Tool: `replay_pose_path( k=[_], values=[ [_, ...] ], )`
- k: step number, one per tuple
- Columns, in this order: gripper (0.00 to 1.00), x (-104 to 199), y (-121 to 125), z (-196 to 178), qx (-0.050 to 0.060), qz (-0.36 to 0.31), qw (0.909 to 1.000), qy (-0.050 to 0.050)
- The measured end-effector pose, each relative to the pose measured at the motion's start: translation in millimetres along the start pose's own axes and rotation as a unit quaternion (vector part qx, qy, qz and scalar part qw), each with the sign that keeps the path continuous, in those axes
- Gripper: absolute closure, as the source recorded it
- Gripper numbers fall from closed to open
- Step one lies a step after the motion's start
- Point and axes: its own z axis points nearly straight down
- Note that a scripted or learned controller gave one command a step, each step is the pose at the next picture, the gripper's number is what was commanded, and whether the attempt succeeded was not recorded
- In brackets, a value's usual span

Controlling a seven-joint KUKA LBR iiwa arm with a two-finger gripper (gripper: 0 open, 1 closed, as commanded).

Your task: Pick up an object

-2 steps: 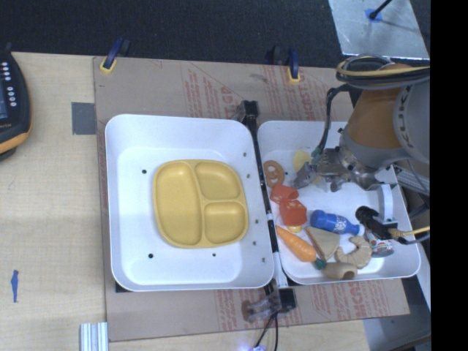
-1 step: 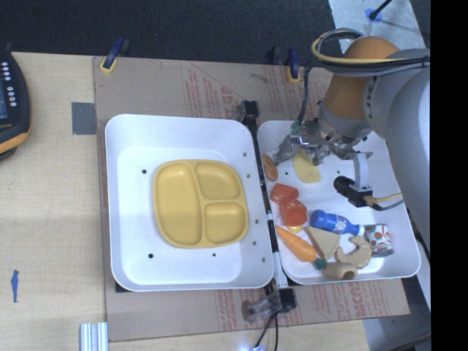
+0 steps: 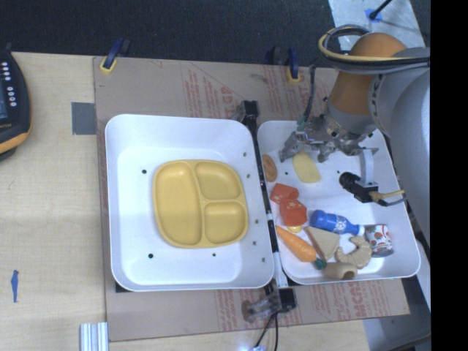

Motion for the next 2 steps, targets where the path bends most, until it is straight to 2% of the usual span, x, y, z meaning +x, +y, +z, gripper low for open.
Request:
replay_pose_path(
  k=[1, 2],
  values=[
    [1.00, 0, 0, -11, 0.000, -0.002, 1.0000, 0.000],
    [1.00, 25, -86, -105, 0.002, 0.001, 1.0000, 0.002]
  ],
)
